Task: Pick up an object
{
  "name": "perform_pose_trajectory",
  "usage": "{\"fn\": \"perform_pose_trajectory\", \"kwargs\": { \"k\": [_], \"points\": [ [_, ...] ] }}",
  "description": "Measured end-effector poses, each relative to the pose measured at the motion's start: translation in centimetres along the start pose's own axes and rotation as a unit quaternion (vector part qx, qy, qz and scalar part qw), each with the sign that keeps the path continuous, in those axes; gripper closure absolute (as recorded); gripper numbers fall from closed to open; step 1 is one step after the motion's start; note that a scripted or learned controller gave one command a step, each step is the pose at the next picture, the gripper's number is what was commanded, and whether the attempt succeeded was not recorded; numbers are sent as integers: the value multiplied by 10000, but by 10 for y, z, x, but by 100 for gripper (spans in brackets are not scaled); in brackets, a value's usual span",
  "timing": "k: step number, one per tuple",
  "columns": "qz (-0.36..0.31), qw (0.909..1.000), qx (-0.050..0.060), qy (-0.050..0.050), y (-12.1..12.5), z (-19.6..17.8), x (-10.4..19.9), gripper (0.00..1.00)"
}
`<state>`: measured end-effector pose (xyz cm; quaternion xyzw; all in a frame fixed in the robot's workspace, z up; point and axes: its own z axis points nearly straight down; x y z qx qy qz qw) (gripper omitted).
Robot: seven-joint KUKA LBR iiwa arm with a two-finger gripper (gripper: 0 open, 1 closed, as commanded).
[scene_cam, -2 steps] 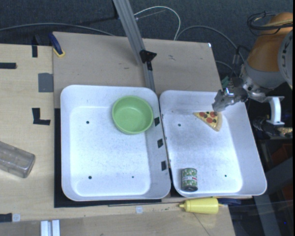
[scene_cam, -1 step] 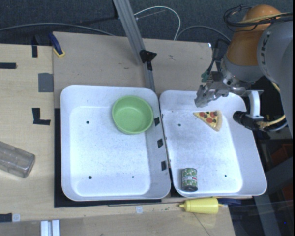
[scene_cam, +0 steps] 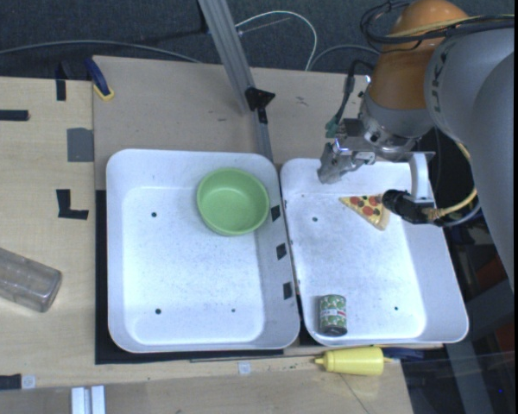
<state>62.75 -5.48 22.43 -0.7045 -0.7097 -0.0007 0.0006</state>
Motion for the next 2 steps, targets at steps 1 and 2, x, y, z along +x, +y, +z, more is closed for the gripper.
{"fn": "perform_pose_trajectory", "kwargs": {
  "k": [1, 2],
  "points": [
    [6, 10000, 12, -4, 0, 6, 46, 100],
    [2, 10000, 13, -1, -6, 9, 100, 100]
  ]
}}
